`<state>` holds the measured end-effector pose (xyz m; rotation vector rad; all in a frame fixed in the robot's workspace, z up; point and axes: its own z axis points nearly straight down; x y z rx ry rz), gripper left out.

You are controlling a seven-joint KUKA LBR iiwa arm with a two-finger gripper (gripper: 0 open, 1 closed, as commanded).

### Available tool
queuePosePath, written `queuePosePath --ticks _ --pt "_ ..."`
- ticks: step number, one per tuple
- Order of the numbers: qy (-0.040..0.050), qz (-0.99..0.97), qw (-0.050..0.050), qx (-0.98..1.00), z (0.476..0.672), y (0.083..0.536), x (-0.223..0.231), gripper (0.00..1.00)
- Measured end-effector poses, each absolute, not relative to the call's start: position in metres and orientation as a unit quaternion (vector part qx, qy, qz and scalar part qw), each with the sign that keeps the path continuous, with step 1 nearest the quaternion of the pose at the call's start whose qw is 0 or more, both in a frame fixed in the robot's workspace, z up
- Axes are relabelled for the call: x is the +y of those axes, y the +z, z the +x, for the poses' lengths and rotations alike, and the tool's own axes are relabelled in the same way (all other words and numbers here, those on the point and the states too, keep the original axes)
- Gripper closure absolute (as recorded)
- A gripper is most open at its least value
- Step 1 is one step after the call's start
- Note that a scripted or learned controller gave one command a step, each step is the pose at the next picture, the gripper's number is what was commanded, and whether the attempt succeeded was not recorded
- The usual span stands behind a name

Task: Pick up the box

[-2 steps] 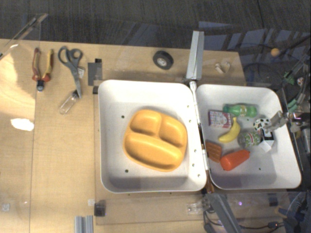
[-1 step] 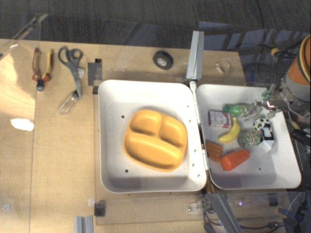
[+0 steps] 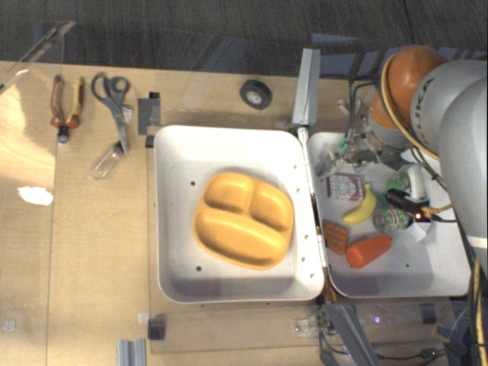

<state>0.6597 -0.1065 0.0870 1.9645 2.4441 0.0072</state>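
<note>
Far left on the desk [image 3: 91, 280]: pliers [image 3: 64, 107] with red handles, then scissors [image 3: 114, 101], a clear tube [image 3: 107, 161] just below them. Further right, a tape roll [image 3: 256, 94] near the desk's back edge. In the left bin [image 3: 175, 273], a yellow mould [image 3: 245, 219] with three lobes, lying at the middle. In the right bin [image 3: 450, 277], the box [image 3: 345, 187], small, white with a pink face, flat near the bin's left wall. Beside it a banana [image 3: 361, 208], touching its right edge; below, a brown block [image 3: 336, 237] and a carrot [image 3: 367, 251]; a green item [image 3: 390, 218] just right of the banana. Claw [image 3: 352, 149] low over the bin's back corner, just above the box; open or closed, cannot tell. Arm [image 3: 450, 97] at far right.
</note>
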Motion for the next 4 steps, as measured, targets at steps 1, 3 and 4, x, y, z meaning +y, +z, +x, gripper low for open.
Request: queuePosePath --ticks 1,3,4 --pt "0.003 0.655 0.004 0.756 0.614 0.089 -0.102 0.0" --pt "0.0057 0.654 0.009 0.756 0.618 0.102 -0.103 0.0" --pt "0.004 0.651 0.006 0.759 0.555 0.09 -0.105 0.0"
